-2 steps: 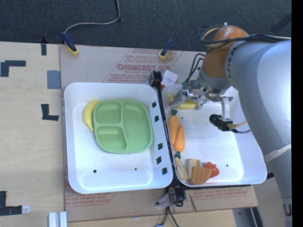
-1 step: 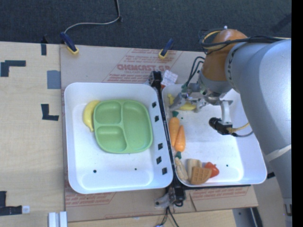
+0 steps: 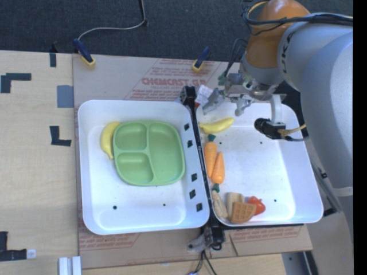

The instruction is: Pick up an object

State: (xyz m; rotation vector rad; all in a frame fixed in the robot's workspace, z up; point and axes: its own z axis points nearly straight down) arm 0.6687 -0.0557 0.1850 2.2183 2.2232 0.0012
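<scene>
The gripper (image 3: pixel 228 103) hangs with fingers spread, holding nothing. The banana (image 3: pixel 217 125) lies just below it at the right bin's (image 3: pixel 298 211) far rim, its long axis crosswise.

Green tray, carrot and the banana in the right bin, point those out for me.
green tray (image 3: pixel 150 153): camera view, centre divider.
carrot (image 3: pixel 211 158): camera view, mid-body.
banana (image 3: pixel 218 125): camera view, middle of the curve.

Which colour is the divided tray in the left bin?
Light green. The tray shows plainly in the camera view, in the left bin.
</scene>
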